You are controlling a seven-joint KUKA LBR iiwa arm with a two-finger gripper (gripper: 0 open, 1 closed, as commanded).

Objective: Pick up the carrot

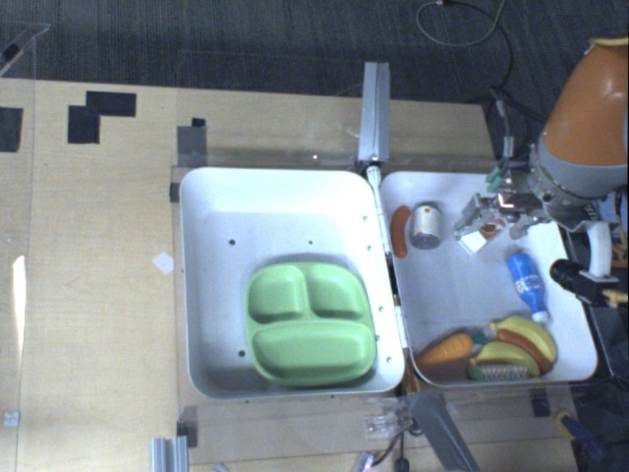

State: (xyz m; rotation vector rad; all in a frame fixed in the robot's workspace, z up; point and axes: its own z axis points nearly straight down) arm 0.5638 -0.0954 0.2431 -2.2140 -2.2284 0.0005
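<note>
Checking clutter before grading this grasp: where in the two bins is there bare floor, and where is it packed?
Left bin: bare along the far side and left of the green tray. Right bin: an open patch between metal can and carrot. Crowded at the near edge, where carrot, bananas and blue bottle cluster.

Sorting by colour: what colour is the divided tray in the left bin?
Light green; the divided tray shows plainly in the camera view.

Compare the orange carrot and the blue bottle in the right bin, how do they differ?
The orange carrot lies at the near edge of the right white bin, pressed against the yellow bananas; the blue plastic bottle lies higher up, near the bin's right wall. The carrot is tapered and points left; the bottle is cylindrical and slants. Both lie flat, apart from the gripper.
</note>
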